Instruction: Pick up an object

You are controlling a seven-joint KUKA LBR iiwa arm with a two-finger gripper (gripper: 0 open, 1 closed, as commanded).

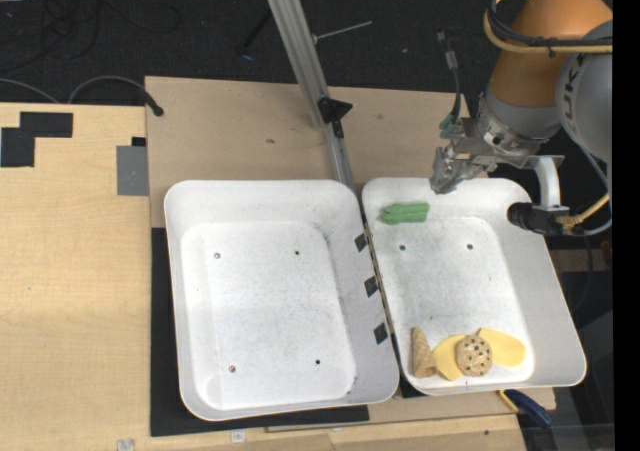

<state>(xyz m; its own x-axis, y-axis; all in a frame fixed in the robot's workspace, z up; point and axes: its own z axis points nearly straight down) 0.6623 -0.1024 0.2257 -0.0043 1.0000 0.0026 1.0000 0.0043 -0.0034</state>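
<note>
A small green block [405,212] lies at the far left corner of the right bin [540,279]. At that bin's near edge sits a cluster: a tan cone-like piece [423,352], a round speckled brown piece [473,354] and a yellow piece [503,347] under it. My gripper [447,176] hangs above the bin's far rim, a little right of the green block, and I see nothing held in it.
The left bin [190,239] stands beside the right one, joined by black clips [371,285]. A slanted metal rail [303,59] rises behind the bins. A black knob [522,215] sticks out near the right bin's far right rim.
</note>
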